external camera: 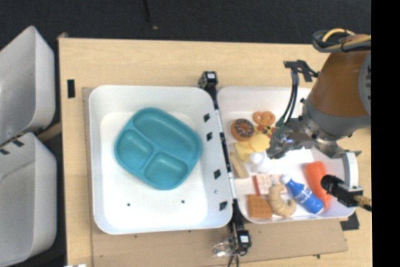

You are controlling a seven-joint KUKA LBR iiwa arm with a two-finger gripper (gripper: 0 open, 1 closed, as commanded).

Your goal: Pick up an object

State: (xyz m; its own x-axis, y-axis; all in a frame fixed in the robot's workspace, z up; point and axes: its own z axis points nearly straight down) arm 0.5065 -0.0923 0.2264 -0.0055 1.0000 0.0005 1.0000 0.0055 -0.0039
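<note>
My gripper (279, 146) hangs low over the middle of the right bin (247, 98), its dark tip just right of a yellow lemon-like piece (259, 143) and above a small white object (258, 161). Around it lie a chocolate donut (242, 129), a pretzel (264, 117), a croissant (280, 200), a waffle square (258, 206), a blue bottle (304, 194) and an orange piece (315, 176). The arm's grey and orange body covers the bin's right part.
The left bin (106, 197) holds a teal divided plate (158, 147). A divider with black clips (220, 153) runs between the bins. A red-and-white packet (266, 182) lies near the croissant. White chairs (22, 109) stand at the far left.
</note>
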